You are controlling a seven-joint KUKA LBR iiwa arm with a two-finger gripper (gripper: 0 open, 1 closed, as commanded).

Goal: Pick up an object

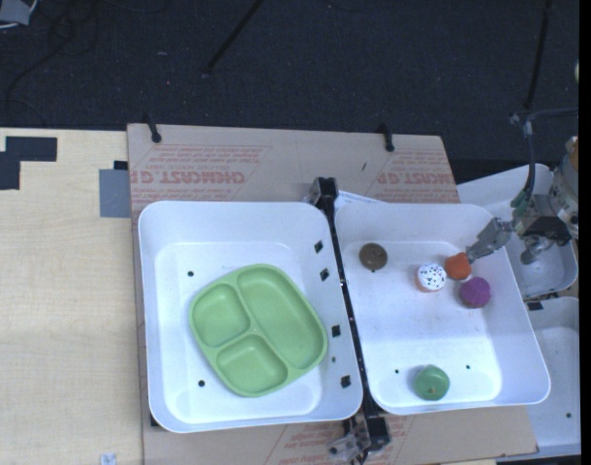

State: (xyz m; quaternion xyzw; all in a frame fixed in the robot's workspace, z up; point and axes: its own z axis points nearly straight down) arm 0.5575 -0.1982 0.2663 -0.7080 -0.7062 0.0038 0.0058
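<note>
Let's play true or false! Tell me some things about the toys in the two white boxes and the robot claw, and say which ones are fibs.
1. The green plate lies in the left bin. True.
2. The green plate has two sections. False: it has three.
3. The orange ball is in the right bin, between the white spotted ball and the purple ball. True.
4. The gripper is lifting the green object. False: that object lies on the bin floor near the front, far from the gripper, which is by the orange ball.
5. The brown object is in the left bin. False: it is in the right bin.
</note>
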